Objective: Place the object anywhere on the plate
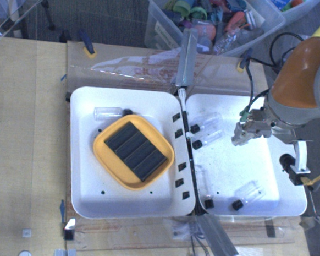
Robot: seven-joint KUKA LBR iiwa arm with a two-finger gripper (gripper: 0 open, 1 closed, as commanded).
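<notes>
Jaws of the gripper [241, 137], state untellable, hang over the right bin [269, 208]; yellow plate [134, 151] carries no vial [248, 192] yet.

The plate [133, 151] is yellow and squarish with a dark ribbed centre, lying flat and turned askew in the left bin. Clear vials with black caps lie on their sides: three [204, 124] [208, 137] [247, 193] in the right bin, one [109, 113] just above the plate.

The pale wooden counter [21, 141] carries two shallow white bins side by side: the left bin [78, 190] and the right bin [286, 203], edges touching.
</notes>
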